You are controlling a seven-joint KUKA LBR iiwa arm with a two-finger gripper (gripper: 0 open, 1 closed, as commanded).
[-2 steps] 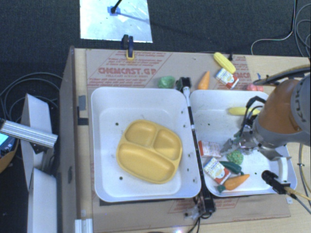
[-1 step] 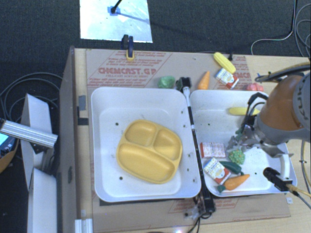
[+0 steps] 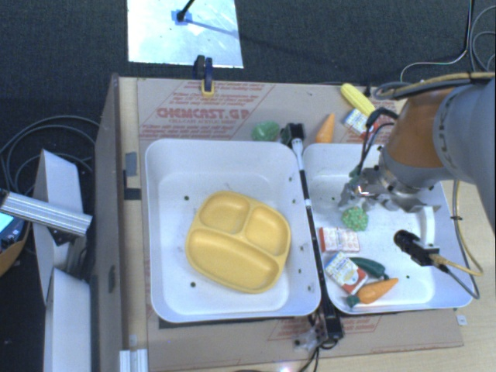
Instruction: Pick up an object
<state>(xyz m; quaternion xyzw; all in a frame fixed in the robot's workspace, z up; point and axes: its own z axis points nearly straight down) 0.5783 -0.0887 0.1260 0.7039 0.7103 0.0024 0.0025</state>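
Observation:
My gripper hangs low over the right bin, just above and touching the top edge of a green broccoli floret. In front of the broccoli lies a small red-and-white box. Nearer the bin's front edge are a second packet, a dark green pepper and an orange carrot. Nothing can be seen held in the gripper.
The left bin holds a yellow divided plate. On the cardboard behind the bins lie a green toy, a carrot, a yellow corn cob and a small box. The arm covers the right bin's back right.

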